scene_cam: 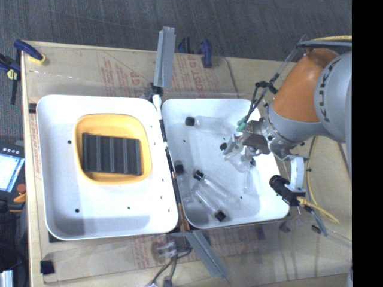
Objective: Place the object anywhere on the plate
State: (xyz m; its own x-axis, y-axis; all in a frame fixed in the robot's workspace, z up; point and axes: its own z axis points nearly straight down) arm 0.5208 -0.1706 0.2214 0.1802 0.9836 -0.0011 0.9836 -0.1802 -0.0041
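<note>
Now, gripper: over right bin, jaw state unclear.
Bottles: grasp mid-body.
Plate: release low.

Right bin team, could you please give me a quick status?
End effector low in right bin, over clear tubes. Yellow plate in left bin bears a dark rack.

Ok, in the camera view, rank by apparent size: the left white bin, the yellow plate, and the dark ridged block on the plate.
1. left white bin
2. yellow plate, lying inside that bin
3. dark ridged block, resting within the plate's rim

The order is unambiguous because each one sits inside the last.
</note>
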